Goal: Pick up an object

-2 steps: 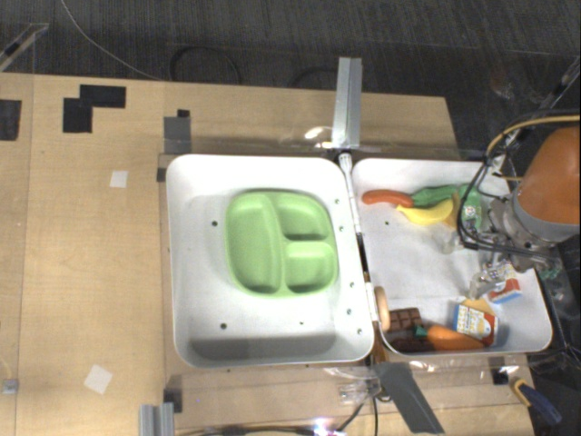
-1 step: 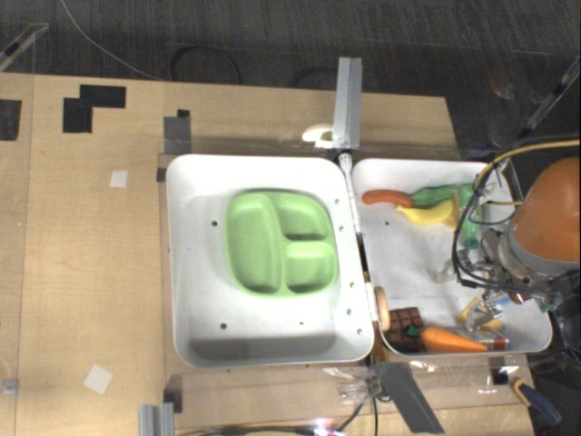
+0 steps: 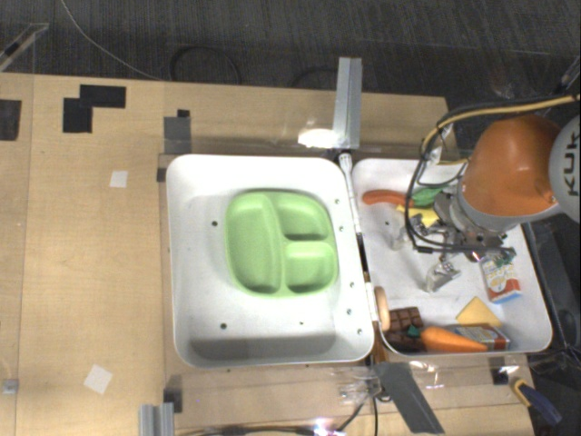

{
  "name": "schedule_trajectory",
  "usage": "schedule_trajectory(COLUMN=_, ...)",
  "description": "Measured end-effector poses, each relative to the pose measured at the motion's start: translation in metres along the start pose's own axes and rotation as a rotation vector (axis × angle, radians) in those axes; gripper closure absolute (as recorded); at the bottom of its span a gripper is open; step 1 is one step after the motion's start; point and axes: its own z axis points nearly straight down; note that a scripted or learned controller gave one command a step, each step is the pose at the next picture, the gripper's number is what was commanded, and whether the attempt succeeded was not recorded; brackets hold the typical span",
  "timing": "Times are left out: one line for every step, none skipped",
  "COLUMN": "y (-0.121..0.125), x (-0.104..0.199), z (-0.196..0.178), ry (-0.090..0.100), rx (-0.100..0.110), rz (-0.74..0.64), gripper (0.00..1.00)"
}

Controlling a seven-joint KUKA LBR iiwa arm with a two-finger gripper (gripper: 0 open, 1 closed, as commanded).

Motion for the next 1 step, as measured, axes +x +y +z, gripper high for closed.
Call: schedule_trajectory(y=0.0030, x=0.0496, z=-0.0016, ry=0.002, rx=0.002, rz=-0.015, gripper=0.00)
